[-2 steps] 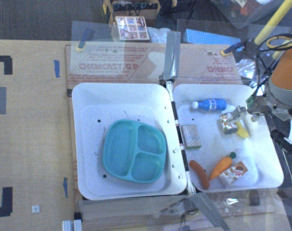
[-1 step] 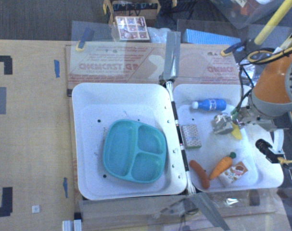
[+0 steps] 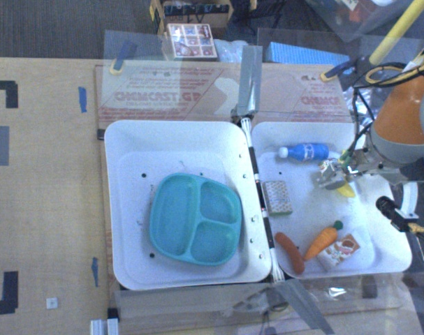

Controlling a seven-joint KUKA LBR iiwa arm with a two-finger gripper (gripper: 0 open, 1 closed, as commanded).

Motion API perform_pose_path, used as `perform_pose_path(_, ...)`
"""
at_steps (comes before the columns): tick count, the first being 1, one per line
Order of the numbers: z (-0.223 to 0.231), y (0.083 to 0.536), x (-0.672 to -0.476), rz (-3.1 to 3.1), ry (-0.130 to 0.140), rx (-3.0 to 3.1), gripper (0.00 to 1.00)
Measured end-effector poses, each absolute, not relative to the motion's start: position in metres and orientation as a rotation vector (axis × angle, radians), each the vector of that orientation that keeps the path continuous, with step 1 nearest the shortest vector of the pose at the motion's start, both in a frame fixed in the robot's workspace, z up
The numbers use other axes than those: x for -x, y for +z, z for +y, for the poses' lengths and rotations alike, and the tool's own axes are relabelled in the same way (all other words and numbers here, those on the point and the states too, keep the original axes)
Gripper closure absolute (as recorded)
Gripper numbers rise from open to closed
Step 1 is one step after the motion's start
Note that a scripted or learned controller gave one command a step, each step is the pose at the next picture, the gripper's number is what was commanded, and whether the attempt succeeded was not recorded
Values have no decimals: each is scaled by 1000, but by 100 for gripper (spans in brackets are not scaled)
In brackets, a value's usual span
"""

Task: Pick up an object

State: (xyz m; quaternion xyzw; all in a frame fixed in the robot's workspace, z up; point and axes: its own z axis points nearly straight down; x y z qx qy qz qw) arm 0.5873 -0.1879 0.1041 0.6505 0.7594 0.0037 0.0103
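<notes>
The gripper [image 3: 330,176] is hovering in the right bin [image 3: 386,260], a yellow object [image 3: 346,190] lying just beside it; its opening cannot be told. A blue bottle [image 3: 306,152], sponge [image 3: 277,197], sausage [image 3: 290,251], carrot [image 3: 322,240] and small carton [image 3: 339,251] are sharing that bin, while the teal divided plate [image 3: 195,218] is sitting in the left bin [image 3: 128,145].

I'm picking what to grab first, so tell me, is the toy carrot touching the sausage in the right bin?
Touching, it seems. In the camera view the carrot lies slanted with its pointed tip against the upper side of the sausage, with no white bin floor visible between them.

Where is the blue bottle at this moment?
The blue bottle lies on its side at the far end of the right bin, beyond the gripper and the patterned sponge.
</notes>
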Motion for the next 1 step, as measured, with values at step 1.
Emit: perform_pose_path(1,-165,184,-636,2353,1,-2076,100)
